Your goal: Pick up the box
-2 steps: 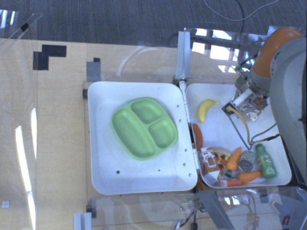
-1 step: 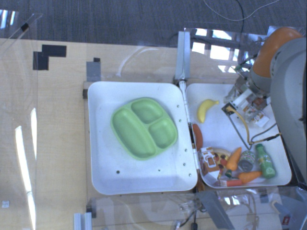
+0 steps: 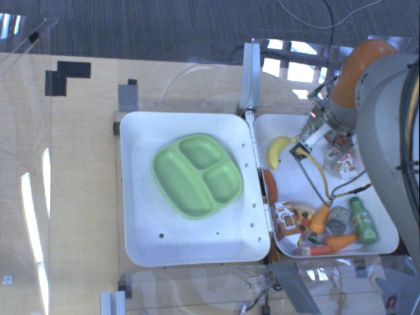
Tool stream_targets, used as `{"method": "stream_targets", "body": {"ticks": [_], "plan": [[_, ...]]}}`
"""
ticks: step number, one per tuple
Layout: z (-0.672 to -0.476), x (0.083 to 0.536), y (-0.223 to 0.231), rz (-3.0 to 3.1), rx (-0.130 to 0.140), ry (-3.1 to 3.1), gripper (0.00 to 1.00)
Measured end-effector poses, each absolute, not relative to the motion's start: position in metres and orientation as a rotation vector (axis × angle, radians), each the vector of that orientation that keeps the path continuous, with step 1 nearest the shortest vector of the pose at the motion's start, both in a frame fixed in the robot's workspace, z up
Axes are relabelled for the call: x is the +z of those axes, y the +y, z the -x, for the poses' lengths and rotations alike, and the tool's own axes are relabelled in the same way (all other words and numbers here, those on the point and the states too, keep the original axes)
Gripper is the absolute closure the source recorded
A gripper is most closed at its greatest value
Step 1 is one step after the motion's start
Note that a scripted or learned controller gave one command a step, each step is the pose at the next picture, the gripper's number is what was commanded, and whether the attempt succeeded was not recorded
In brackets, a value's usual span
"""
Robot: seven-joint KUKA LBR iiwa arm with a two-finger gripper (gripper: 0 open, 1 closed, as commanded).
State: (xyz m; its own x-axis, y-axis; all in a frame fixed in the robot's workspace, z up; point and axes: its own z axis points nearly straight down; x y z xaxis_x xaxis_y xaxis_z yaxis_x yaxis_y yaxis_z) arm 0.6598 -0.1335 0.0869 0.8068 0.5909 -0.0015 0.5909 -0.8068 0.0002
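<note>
Gripper (image 3: 338, 139) is seen at the upper right of the frame, lowered over the far part of the right bin (image 3: 287, 121). Whether it is wide or narrow cannot be told, as it is hidden under the wrist. Just below it a small white-and-red pack (image 3: 345, 164) is seen, possibly a carton. To its left a banana (image 3: 280, 151) is laid near the bin's wall. The box (image 3: 285, 218), white with orange-red print, is found at the bin's lower left, well apart from the gripper. Beside it a carrot (image 3: 319, 219), a tin (image 3: 338, 220) and a green bottle (image 3: 362, 222) are gathered. A green divided plate (image 3: 197, 174) is held in the left bin (image 3: 133, 195).
</note>
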Motion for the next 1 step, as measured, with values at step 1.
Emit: {"method": "stream_targets", "body": {"ticks": [1], "plan": [[-0.6634, 0.1001, -0.1312, -2.977, 0.014, 0.988, 1.00]]}}
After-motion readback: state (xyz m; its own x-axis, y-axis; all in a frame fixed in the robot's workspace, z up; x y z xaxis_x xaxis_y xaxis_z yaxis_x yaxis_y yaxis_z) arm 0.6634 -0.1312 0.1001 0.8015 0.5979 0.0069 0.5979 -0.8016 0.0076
